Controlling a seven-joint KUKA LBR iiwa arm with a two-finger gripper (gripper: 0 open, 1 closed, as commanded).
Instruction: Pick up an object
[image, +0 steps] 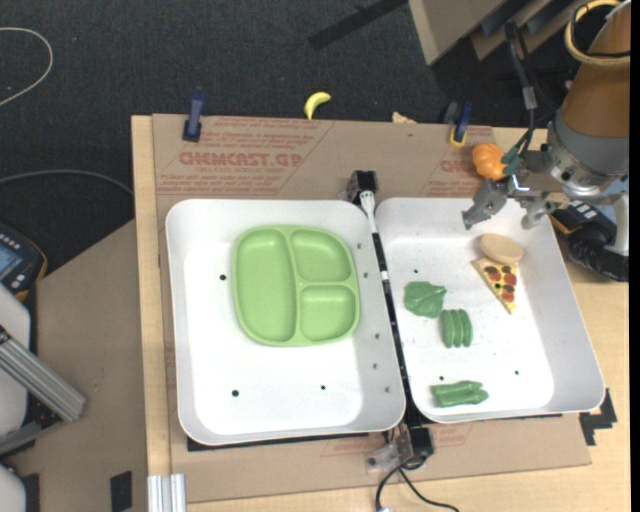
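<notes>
**Open gripper above the right bin's far edge; five toy foods below**

Two white bins sit side by side on a cardboard sheet (300, 150). The left bin (200, 380) holds one thing: a green plate (296, 286) with three compartments, lying flat near the bin's middle.

The right bin (560, 370) holds five small objects. A tan bun (501, 247) lies toward the far right part of the bin. Just in front of it, touching or nearly so, lies one pizza slice (498, 281), its point aimed toward the near right. Three green pieces sit nearer the middle: a leafy one (424, 298), a ribbed one (456, 328) just beside it on the near right, and a long one (459, 394) close to the near rim, well apart from the other two.

The arm (600, 110) comes in from the right. Its gripper (508, 205) hangs over the bin's far edge, beside and beyond the bun. The two fingers are spread wide, one (481, 207) to the left and the other to the right, with nothing between them. No object is lifted.

Outside the bins, one orange ball (486, 159) sits on the cardboard by the gripper, and one yellow banana (317, 103) lies past the sheet's far edge. Two blue clamps, one (193, 116) at the left and one (460, 120) at the right, grip that far edge.
</notes>
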